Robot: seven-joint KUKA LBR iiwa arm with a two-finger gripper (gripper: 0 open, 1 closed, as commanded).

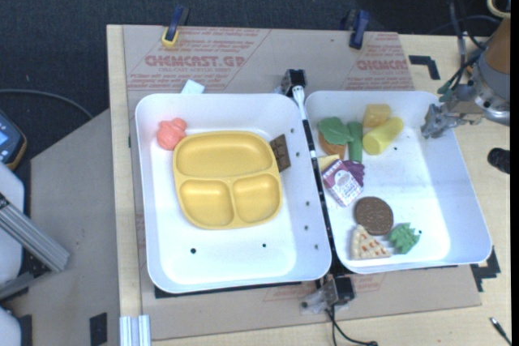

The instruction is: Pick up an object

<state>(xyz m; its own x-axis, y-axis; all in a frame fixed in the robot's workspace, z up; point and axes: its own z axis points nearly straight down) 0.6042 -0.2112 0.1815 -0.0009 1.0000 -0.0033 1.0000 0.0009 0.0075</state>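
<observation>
Several toys lay left of and below our claw [433, 126], clustered along the right bin's [454, 198] left side, the yellow cylinder [383, 135] nearest. Whether the claw was gaping or closed we could not tell; it held nothing visible.

Hand [434, 124] hovers over right bin's [454, 198] far edge, near yellow toy [382, 135].
</observation>
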